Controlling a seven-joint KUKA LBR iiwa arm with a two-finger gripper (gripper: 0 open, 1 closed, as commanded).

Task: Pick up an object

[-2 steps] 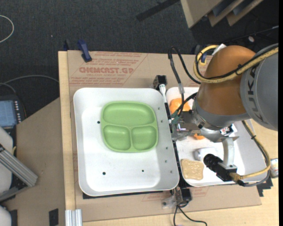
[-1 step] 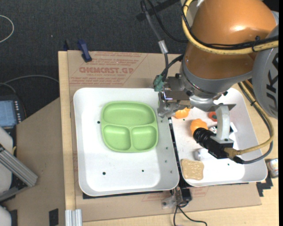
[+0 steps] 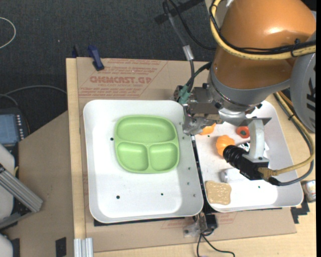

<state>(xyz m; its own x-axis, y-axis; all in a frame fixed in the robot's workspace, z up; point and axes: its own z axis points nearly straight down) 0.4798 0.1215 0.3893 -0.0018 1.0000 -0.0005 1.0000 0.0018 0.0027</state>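
— Where is your target lying?
— You're looking at an orange piece [image 3: 206, 130] lying in the right bin [image 3: 278, 188], just beside the jaws, toward the view's lower right. An orange ball [image 3: 223, 143] is sitting a little further the same way.
— Are the jaws gripping anything?
— I cannot tell; the wrist [image 3: 235, 93] is covering them, so you're judging blind

Arm [image 3: 303, 85] was mostly grey, with a fat glossy orange band [image 3: 261, 25] that looked almost coppery under the lights. Darker grey ring [image 3: 241, 90] right below it, then a boxy bare-metal block [image 3: 203, 103]. Black cables [image 3: 175, 15] and a yellow one [image 3: 216, 31] looped over the top.
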